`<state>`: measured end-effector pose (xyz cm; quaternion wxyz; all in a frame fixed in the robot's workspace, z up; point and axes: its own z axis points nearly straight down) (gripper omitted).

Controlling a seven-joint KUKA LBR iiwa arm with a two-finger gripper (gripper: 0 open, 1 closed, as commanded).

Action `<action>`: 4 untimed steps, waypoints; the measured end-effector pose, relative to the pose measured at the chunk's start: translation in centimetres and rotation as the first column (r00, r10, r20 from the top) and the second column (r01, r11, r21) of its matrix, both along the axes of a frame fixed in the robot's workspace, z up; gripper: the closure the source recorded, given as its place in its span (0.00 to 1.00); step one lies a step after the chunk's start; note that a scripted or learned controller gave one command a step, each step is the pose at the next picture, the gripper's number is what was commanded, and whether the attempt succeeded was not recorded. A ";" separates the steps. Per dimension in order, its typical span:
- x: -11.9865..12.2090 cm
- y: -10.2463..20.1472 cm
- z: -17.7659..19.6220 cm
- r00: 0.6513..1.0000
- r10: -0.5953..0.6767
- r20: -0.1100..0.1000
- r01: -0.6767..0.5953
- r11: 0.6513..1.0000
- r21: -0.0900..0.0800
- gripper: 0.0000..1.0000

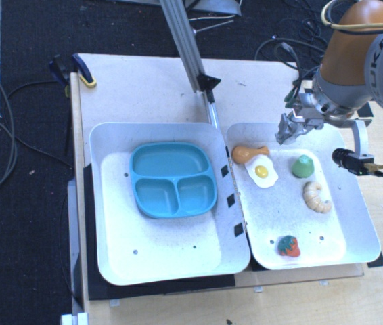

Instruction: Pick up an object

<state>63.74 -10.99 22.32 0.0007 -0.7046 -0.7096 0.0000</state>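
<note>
Loosely scattered across the right bin [354, 239] lie 5 toy foods: a drumstick [248, 154] touching a fried egg [262, 173], a green piece [303, 166], a croissant [316, 197] and a strawberry [288, 246] near the front, mostly set apart so any 1 can be picked. Above the bin's back edge hangs the gripper [285, 135], carrying nothing; its opening cannot be judged. Beside it, the left bin [110, 249] holds a blue divided plate [174, 179].

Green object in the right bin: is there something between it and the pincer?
Nothing visible. The pincer hangs over the bin's far edge; the green object lies nearer the camera, with bare bin floor between. The fried egg lies beside it, apart.
</note>
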 end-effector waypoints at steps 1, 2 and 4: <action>-0.8 5.5 1.2 1.000 0.001 0.001 -0.001 1.000 0.000 1.00; -1.0 10.5 0.2 1.000 0.000 0.000 0.000 1.000 0.000 1.00; -2.1 20.0 0.4 1.000 0.001 0.003 -0.001 1.000 0.000 1.00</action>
